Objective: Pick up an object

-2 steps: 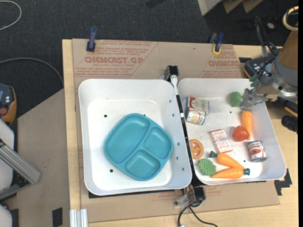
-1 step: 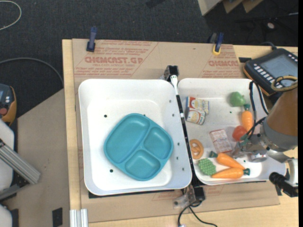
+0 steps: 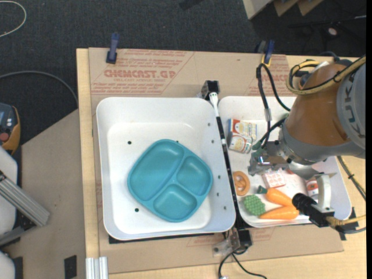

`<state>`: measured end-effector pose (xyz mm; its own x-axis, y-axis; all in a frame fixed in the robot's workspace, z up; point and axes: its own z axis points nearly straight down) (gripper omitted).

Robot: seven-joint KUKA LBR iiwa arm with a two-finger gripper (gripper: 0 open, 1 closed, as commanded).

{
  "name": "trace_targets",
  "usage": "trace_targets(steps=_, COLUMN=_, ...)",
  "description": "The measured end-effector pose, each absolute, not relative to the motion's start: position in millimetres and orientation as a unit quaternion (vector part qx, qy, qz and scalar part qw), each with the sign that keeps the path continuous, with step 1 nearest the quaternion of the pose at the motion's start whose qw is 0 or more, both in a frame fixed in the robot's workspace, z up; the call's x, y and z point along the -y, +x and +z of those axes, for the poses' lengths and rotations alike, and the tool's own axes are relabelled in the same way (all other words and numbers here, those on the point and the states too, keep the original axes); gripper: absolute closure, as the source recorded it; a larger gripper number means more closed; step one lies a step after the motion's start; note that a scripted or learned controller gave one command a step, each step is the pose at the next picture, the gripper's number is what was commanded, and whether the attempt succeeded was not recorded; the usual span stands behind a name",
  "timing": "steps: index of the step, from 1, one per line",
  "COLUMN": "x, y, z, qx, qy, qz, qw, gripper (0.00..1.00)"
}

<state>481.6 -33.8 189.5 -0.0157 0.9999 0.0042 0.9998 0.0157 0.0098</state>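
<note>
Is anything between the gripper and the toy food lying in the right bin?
Nothing visible blocks it. The gripper hangs directly over the shallow white right bin, beside the small red-and-white packet and two orange plastic carrots. Its wrist hides whatever lies beneath.

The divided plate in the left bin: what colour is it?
Teal blue all over; the plate shows plainly in the camera view.

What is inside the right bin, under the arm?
The right bin holds a small carton, a pretzel, a green piece and two carrots. The arm covers the bin's middle, so anything beneath it is hidden.
</note>
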Motion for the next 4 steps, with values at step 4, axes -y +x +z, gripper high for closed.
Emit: trace_targets(steps=4, x=-27, y=487.8, z=264, qx=-0.707, qy=0.707, qz=-0.0024, qw=-0.003, gripper=1.0)
